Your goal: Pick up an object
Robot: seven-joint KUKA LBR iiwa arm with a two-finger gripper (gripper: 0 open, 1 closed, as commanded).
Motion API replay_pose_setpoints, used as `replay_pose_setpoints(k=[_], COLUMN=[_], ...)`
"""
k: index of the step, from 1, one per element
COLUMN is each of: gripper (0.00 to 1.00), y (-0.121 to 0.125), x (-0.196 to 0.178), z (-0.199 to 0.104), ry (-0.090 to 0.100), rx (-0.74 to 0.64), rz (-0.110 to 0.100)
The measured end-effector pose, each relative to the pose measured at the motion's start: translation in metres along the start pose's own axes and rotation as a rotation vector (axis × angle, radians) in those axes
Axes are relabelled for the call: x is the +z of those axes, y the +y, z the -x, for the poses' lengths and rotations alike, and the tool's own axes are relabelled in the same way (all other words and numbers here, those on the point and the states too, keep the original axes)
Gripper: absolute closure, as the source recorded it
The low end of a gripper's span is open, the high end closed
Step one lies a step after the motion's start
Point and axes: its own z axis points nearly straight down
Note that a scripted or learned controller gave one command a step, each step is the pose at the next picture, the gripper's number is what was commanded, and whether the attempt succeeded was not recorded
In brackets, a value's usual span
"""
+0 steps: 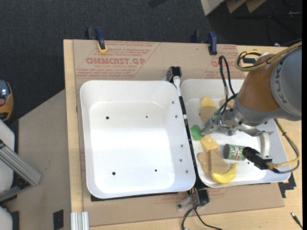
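Starting at the left bin (pixel 129 138), whose white floor shows a few dark dots, the eye moves right across the black divider strip (pixel 184 123) to the right bin (pixel 192 87), where every loose item lies. Just right of that strip sits a small green piece (pixel 196 132), and beside it the gripper (pixel 214 124) hangs low on the grey arm with its orange band (pixel 256 87); whether it is wide or narrow I cannot tell, and nothing is visibly held. Above the green piece lies a pale yellow block (pixel 207 108); below it a yellow wedge (pixel 209 143), a tan flat piece (pixel 211 162), and a yellow banana (pixel 224 176) curved along the bin's near wall. Right of the wedge lies a small bottle with a green label (pixel 234 152) on its side. The green piece looks the likeliest target, being nearest the gripper. A good grasp would probably mean descending straight, keeping clear of the divider strip, and centring on the piece so it does not squirt sideways.
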Motion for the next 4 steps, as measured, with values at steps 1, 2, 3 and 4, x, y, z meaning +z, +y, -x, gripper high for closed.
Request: replay_pose_setpoints(k=[1, 2, 3, 4], gripper=[0.0, 1.0, 1.0, 1.0], y=[0.073, 0.075, 0.086, 0.078], x=[0.0, -0.018, -0.011, -0.011], z=[0.0, 0.0, 0.005, 0.031], ry=[-0.003, -0.001, -0.004, -0.001], rx=[-0.005, -0.004, -0.004, -0.004], rz=[0.009, 0.021, 0.025, 0.029])
